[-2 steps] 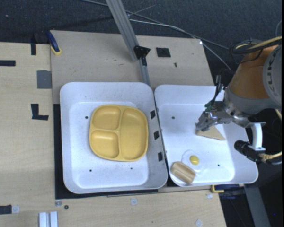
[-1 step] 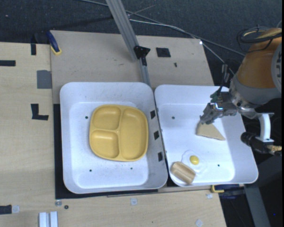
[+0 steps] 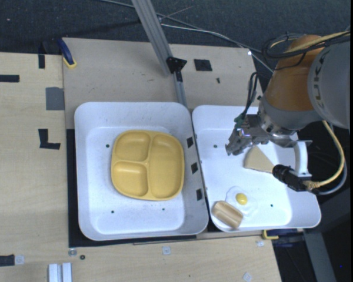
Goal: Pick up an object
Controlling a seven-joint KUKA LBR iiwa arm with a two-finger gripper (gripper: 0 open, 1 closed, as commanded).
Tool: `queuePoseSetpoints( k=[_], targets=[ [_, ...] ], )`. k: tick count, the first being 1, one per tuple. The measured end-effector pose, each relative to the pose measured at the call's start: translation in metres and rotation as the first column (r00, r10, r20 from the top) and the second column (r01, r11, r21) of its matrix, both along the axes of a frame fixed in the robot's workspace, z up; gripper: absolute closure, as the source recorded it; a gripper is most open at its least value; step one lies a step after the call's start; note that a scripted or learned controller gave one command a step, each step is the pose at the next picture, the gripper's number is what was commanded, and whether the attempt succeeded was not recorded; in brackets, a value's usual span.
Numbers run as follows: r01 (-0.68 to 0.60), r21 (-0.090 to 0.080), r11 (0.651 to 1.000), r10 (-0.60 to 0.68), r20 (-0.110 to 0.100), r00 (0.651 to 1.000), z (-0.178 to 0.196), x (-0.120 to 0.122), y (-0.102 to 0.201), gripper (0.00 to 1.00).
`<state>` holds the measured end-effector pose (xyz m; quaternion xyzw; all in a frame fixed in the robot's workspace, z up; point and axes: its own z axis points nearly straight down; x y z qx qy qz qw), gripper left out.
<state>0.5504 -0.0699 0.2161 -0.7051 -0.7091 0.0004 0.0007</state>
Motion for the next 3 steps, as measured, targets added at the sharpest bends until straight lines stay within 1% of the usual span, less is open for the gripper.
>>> queuePoseSetpoints(
  k=[2,3],
  targets=[
    [0.000,-0.001,1.000,0.000,-0.001,1.000,-0.015,0.001,0.108,1.00],
    [-0.002,0.001,1.000,0.002,0.000,1.000,0.004,0.000,0.165,1.00]
  ],
)
